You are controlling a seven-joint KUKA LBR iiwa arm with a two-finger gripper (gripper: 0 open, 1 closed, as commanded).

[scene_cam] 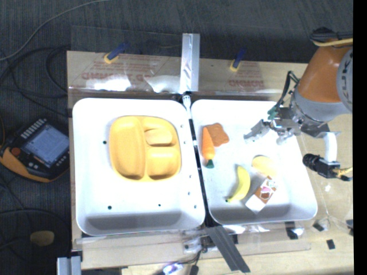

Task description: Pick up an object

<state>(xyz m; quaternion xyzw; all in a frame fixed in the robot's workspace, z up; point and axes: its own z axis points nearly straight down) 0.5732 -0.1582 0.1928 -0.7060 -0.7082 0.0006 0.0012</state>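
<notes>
Two white bins sit side by side on the bench (80, 62). The left bin (92, 199) holds a yellow divided tray (145, 148), lying flat near the bin's middle, with one long compartment on its left and two smaller ones on its right; a yellow block rests in the far right compartment.

The right bin (298, 205) holds several things. An orange piece (216, 134) lies at its far left, and a carrot (209, 149) lies just beside it, touching it, with its green end pointing toward the near side. A banana (241, 184) lies near the middle of the bin's near half. Just to its right a small carton (261, 193) lies tilted, with a red and white face, touching or nearly touching the banana. A pale yellow round thing (263, 164) sits just beyond the carton.

The arm reaches in from the right, its orange band over the bin's right rim. The gripper (269, 129) hangs over the far right part of the right bin, fingers spread apart and nothing between them. It is apart from the round thing and well apart from the carrot.

A handheld pendant (35, 149) lies on the floor to the left of the bench.
</notes>
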